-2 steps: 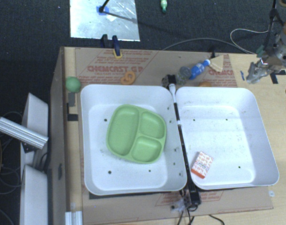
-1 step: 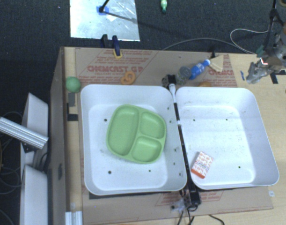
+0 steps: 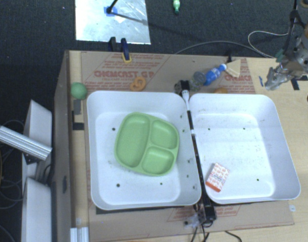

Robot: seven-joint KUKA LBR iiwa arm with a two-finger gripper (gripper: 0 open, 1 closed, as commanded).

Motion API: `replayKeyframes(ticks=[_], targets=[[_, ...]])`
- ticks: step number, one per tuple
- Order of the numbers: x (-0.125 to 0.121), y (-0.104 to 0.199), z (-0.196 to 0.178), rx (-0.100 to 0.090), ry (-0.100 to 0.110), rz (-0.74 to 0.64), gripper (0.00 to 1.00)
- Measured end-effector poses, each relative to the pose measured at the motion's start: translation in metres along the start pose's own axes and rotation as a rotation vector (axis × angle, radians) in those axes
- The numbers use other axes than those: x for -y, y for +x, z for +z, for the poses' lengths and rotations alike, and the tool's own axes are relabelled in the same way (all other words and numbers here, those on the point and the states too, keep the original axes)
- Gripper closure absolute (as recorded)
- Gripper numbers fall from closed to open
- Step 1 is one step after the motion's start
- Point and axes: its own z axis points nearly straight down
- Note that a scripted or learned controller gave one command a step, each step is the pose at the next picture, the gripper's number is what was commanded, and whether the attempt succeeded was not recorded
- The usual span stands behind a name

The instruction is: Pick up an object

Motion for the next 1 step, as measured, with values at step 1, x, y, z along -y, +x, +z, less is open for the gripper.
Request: replayKeyframes(ticks=[1], targets=[[0.0000,-0.0001,-0.0015,0.000,0.000,0.000,1.00]])
